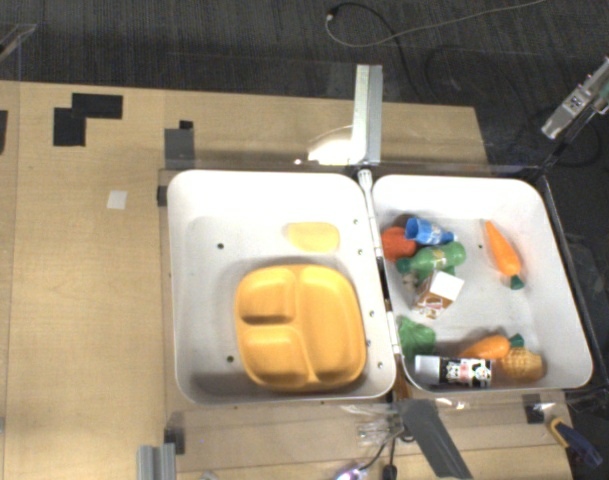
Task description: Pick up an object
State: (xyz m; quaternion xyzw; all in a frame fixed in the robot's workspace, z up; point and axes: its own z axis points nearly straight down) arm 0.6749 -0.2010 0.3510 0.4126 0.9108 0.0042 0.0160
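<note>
The right bin [549,313] holds several small toys. An orange carrot [503,251] lies near its right wall. A blue cup [424,232], a red-orange piece [395,242] and a green piece [436,259] cluster by the divider. Below them lies a clear packet with a white label [440,293]. Along the front wall sit a green item [416,334], a black-and-white bottle [456,371], a second orange carrot [487,347] and a tan textured toy [524,365]. The left bin [199,268] holds a yellow compartment tray [299,323] and a pale yellow flat piece [312,235].
A grey metal post [368,113] stands behind the bins at the divider. A grey bracket with a green tip [584,98] juts in at the upper right over the dark floor. Black markers [84,116] sit on the wooden bench at left.
</note>
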